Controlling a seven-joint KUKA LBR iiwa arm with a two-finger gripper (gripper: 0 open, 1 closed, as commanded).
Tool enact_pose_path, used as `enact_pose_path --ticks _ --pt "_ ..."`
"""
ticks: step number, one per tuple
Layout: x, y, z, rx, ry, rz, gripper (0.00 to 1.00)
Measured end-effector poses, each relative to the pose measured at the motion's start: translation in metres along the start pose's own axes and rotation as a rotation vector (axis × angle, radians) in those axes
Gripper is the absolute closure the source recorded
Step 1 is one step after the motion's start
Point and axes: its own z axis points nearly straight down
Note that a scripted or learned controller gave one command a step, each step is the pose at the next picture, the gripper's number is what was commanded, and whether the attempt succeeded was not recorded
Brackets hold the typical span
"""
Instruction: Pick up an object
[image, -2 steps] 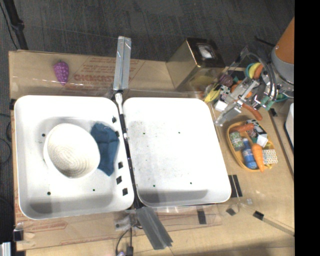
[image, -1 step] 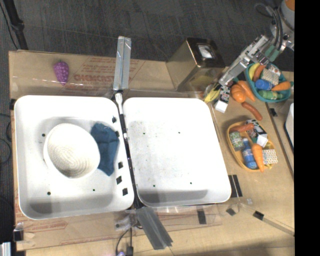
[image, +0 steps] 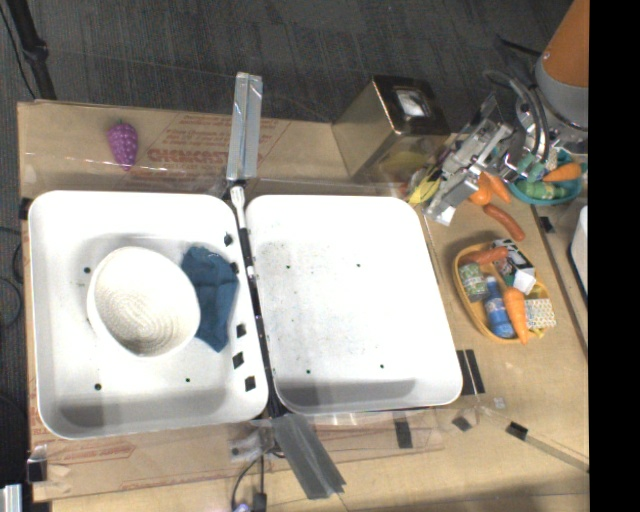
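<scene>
The blue cloth (image: 212, 293), lying crumpled in the left bin (image: 60, 410) against the woven white dome (image: 145, 300), looks soft and light, best pinched at a raised fold, while the gripper (image: 462, 178) hangs well apart beyond the right bin (image: 425, 375), its state impossible to tell, the arm (image: 565, 60) drawn back.

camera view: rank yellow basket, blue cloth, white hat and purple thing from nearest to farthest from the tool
Measured from the tool at the upper right of the bench:
1. Yellow basket, right of the bins.
2. Blue cloth, right side of the left bin.
3. White hat, left of the cloth.
4. Purple thing, far upper left.
</scene>
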Motion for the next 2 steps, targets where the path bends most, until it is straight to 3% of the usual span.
enact_pose_path --ticks 1,2 --pt "0.065 -0.045 -0.029 0.0 -0.002 -0.233 0.0" --pt "-0.023 0.015 -0.058 0.001 -0.002 -0.237 0.0"
